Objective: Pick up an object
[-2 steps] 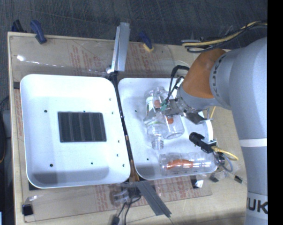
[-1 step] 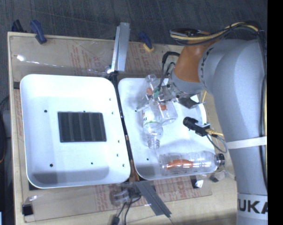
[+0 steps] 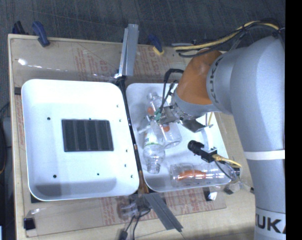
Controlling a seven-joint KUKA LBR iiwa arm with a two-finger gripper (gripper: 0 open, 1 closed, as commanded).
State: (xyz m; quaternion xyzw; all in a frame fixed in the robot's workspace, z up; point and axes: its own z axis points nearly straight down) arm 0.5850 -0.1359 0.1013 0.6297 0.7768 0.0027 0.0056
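Arm reaching into the right bin among clear plastic items

On the worktop [image 3: 66,59], the left bin [image 3: 36,134] carries a dark ribbed panel [image 3: 87,135] at its middle. The right bin [image 3: 141,96] holds a clear plastic bottle [image 3: 153,151] near its left wall and a clear tube with an orange core [image 3: 196,174] along its lower edge. The gripper [image 3: 163,115] sits over the bottles in the bin's upper part; whether it is spread or closed cannot be told.

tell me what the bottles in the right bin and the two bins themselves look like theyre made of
The bottles look like thin clear plastic: the bin floor shows through them and they catch glossy highlights. One clear container holds something orange. The left bin and right bin look like moulded white plastic, smooth with a slight sheen and rounded corners. The dark ribbed panel in the left bin is harder to judge.
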